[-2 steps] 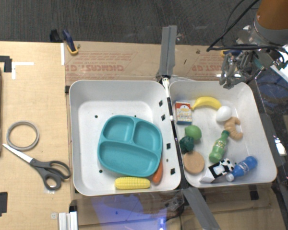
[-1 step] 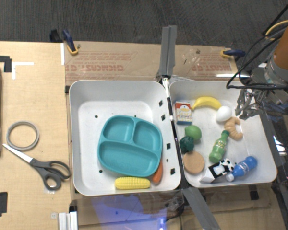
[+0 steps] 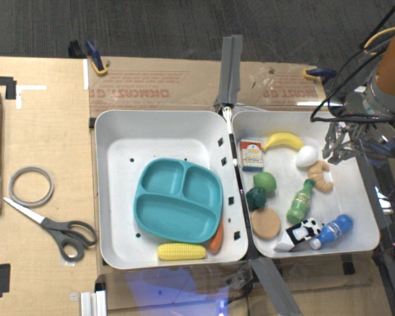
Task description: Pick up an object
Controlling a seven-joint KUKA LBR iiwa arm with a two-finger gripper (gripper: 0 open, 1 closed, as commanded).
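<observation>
End effector (image 3: 338, 145) hovers over right bin (image 3: 365, 242) nr egg (image 3: 307, 156); grip state can't be told, nothing visibly held.

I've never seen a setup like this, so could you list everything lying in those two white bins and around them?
Bins: 2, white, side by side.
Divided plate: 1, teal, left bin.
Corn cob: 1, yellow, left bin, front.
Carrot: 1, orange, beside the corn.
Banana: 1, yellow, right bin.
Egg: 1, white, right bin.
Green bottle: 1, right bin.
Blue bottle: 1, right bin, front.
Small box: 1, red and white, right bin.
Scissors: 1, grey, bench left.
Tape roll: 1, grey, bench left.
Gripper: 1, metal, above the right bin's right side.
</observation>
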